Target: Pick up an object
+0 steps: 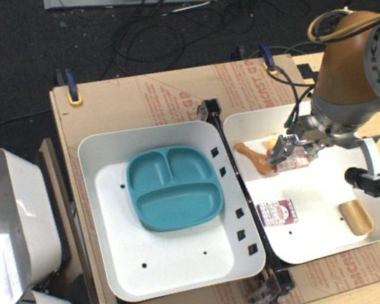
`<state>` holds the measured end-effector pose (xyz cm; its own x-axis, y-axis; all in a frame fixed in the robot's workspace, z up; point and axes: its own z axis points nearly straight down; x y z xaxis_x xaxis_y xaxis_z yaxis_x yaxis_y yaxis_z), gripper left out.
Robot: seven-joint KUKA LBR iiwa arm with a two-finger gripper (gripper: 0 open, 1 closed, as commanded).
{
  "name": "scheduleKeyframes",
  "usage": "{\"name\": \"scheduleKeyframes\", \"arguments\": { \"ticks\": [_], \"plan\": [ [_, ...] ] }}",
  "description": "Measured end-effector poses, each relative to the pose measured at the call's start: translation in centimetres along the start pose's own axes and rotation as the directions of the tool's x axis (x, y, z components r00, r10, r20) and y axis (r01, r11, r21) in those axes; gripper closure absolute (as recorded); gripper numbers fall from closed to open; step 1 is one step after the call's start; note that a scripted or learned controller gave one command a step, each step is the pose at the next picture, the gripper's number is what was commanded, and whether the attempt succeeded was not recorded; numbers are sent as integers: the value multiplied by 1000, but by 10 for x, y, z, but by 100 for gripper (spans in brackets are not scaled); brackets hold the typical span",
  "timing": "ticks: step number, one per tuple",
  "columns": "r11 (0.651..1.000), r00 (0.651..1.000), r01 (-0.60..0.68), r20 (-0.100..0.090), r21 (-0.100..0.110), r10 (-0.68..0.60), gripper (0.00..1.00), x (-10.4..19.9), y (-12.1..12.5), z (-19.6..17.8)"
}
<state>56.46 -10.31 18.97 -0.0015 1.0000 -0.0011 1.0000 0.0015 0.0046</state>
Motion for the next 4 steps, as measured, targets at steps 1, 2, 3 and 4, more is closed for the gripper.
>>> {"name": "scheduleKeyframes", "arguments": {
  "ticks": [1, 2, 3, 4],
  "plan": [
    [1000, 1000, 1, 0, 0, -1, 100, -2, 0, -43],
    [1000, 1000, 7, -2, 2, -7, 100, 53, 9, -53],
    [1000, 1000, 6, -2, 4, -6, 100, 100, 22, -44],
    [1000, 1000, 7, -2, 6, -7, 100, 155, 25, -33]
  ]
}}
